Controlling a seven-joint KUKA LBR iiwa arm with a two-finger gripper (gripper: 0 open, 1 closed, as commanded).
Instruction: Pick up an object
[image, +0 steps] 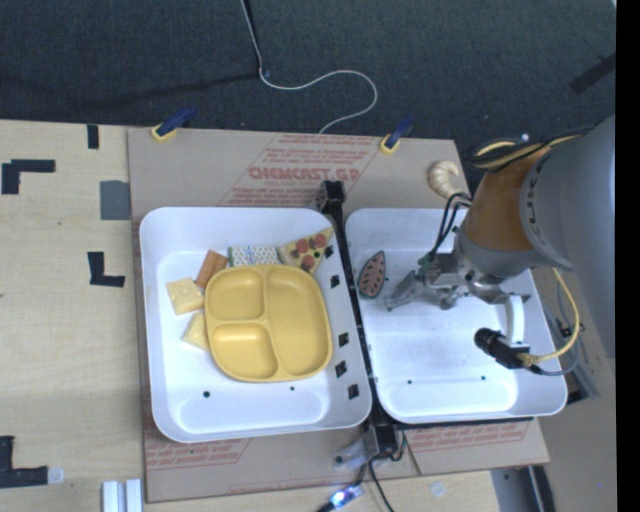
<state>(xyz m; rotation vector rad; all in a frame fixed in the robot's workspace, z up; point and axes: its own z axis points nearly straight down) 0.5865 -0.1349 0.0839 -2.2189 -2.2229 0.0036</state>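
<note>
A small brown oval object (372, 273) lies in the right bin (450, 385), close to its left wall. My gripper (402, 294) hangs low over the right bin, just right of that brown object, fingers pointing left. I see nothing between the fingers. In the left bin (180, 405) a yellow divided plate (268, 322) covers the middle. Around its upper left edge lie a pale yellow block (184, 296), an orange-brown piece (210, 267), a patterned flat piece (252, 255) and a pizza-like toy (310, 247).
The grey arm with its orange band (500, 205) comes in over the right bin's upper right. A black cable part (500, 348) hangs over the bin's right side. The divider (345, 300) between the bins runs top to bottom. Bare bin floor lies in front of the gripper.
</note>
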